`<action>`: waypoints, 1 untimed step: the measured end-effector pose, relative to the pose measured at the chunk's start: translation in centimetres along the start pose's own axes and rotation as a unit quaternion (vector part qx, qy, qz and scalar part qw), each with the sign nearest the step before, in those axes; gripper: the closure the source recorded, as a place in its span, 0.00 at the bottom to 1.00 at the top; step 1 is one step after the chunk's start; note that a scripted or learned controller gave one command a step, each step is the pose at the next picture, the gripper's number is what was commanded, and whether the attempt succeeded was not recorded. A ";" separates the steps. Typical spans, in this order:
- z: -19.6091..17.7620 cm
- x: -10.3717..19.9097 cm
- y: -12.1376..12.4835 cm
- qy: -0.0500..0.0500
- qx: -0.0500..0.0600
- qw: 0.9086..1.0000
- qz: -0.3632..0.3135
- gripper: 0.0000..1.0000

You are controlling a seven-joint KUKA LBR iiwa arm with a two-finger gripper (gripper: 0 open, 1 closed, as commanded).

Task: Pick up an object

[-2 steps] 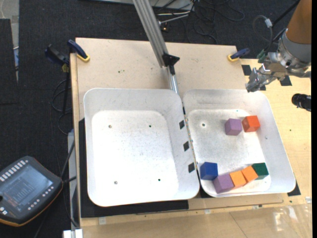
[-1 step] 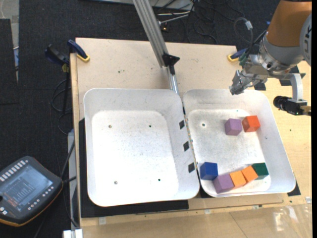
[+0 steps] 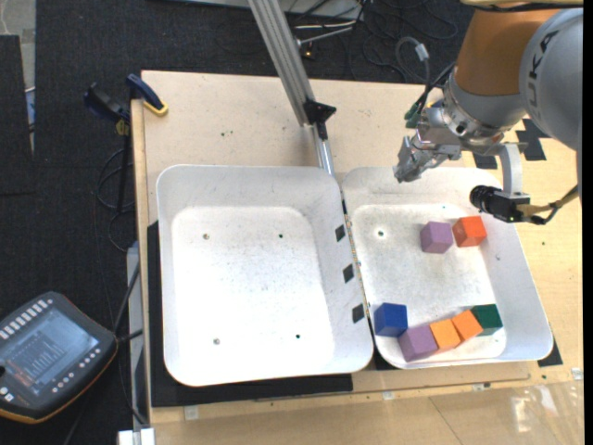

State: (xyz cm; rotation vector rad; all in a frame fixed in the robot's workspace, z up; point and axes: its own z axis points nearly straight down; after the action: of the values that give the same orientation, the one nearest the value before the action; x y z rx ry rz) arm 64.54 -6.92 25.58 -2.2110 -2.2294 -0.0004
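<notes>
Two shallow white bins side by side on the table: left bin and right bin. Six blocks in all, every one in the right bin. Counted by colour: two purple, two orange, one blue, one green. Toward the far half of that bin, a purple block just beside an orange block, the pair touching or nearly so. Along the near edge, a row of four: blue block, then second purple block, second orange block, and green block, the last three pressed close together, the blue one slightly apart at the left end.

Hanging over the far rim of the right bin, the tool, above and to the left of the upper purple block, well clear of it. Nothing seen between the fingers; open or closed, cannot tell from this angle. On the grey arm, letters "KU" readable near the orange band. Off the table at lower left, a handheld pendant with a screen, text too small to read. At the table's far left corner, a blue-and-yellow clamp.
</notes>
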 end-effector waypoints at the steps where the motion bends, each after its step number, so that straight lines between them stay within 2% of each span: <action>1: 0.2 6.1 1.6 0.000 -0.002 1.000 0.000 1.00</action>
State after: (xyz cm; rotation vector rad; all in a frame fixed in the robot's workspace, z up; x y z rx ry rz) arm 66.08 -0.81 25.34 -2.2122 -2.2319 -0.0039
